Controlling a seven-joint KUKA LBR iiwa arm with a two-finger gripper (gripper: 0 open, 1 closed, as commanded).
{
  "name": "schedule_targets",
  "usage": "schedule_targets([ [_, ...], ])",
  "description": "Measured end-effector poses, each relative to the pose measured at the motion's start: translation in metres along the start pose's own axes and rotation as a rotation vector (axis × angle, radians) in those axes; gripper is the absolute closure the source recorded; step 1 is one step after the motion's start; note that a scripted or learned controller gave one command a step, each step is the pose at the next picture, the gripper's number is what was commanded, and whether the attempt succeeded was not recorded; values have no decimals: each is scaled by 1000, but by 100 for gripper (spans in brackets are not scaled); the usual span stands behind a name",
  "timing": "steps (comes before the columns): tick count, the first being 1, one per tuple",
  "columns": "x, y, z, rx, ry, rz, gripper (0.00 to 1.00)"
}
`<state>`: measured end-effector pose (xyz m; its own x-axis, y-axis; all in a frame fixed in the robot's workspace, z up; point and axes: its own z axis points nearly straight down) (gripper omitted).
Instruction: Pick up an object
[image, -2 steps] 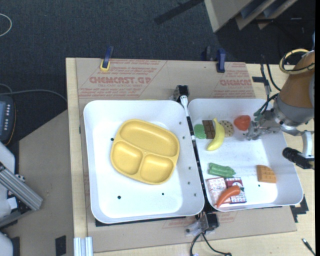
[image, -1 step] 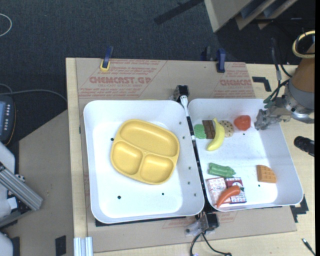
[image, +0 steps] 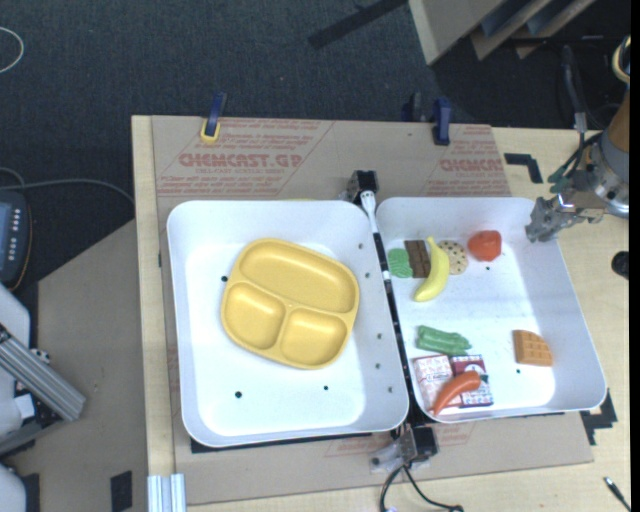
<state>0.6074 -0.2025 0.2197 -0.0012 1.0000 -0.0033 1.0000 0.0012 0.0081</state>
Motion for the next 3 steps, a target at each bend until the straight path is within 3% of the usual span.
schedule_targets([
  [3, 167, 25, -17, 5, 5, -5, 100],
])
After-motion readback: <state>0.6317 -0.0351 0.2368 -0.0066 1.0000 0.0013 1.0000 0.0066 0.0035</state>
